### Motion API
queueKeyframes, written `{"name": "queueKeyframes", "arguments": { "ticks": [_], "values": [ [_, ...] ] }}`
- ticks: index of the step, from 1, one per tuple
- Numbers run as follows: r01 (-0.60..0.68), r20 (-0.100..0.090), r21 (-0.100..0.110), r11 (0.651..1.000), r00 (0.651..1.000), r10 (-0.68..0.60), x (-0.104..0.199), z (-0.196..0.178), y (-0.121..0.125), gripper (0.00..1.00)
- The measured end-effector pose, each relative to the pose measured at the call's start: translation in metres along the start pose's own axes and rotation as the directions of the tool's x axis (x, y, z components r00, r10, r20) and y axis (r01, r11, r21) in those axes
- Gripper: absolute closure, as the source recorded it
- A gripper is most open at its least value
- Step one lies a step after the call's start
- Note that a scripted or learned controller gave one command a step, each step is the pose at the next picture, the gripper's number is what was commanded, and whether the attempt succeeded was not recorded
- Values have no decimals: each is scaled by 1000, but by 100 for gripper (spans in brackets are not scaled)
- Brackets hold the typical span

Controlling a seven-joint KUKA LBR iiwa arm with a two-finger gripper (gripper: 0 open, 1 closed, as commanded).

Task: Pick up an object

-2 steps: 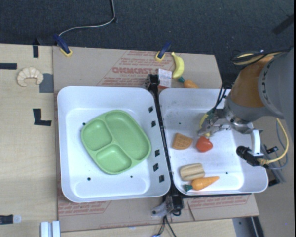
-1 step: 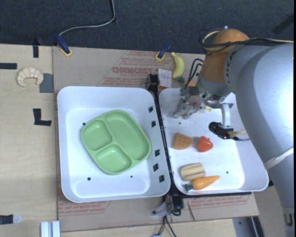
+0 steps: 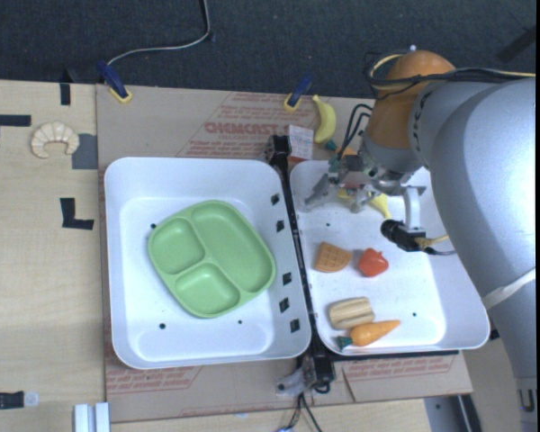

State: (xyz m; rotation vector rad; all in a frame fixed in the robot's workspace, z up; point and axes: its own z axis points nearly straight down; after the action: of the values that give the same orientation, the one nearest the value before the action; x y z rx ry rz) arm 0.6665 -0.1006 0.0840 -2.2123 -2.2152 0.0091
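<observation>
My gripper (image 3: pixel 358 191) hangs over the far part of the right bin (image 3: pixel 450 304), below the orange wrist band (image 3: pixel 398 106). A small yellow piece (image 3: pixel 379 206) lies just under and right of the gripper; whether they touch is unclear. Nearer the front of that bin lie a waffle-like orange piece (image 3: pixel 333 258), a red tomato-like piece (image 3: pixel 373 262), a tan bread roll (image 3: pixel 351 311) and an orange carrot (image 3: pixel 373 332). None of these is near the gripper.
A green divided plate (image 3: pixel 211 257) lies in the left bin (image 3: pixel 126 331). A banana (image 3: pixel 324 120) lies on the cardboard behind the bins, and a croissant (image 3: pixel 54 139) on the bench at far left. The grey arm (image 3: pixel 495 169) covers the right bin's far right side.
</observation>
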Motion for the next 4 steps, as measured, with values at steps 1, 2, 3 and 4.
{"name": "queueKeyframes", "arguments": {
  "ticks": [1,2,3,4],
  "values": [
    [-1,5,-13,1000,1000,1,1,-1,-63,0],
    [-2,6,-16,1000,1000,2,-28,-1,-119,0],
    [0,4,-14,1000,1000,1,-4,-2,-133,0],
    [0,7,-18,1000,1000,0,-41,-2,-39,0]
  ]
}}
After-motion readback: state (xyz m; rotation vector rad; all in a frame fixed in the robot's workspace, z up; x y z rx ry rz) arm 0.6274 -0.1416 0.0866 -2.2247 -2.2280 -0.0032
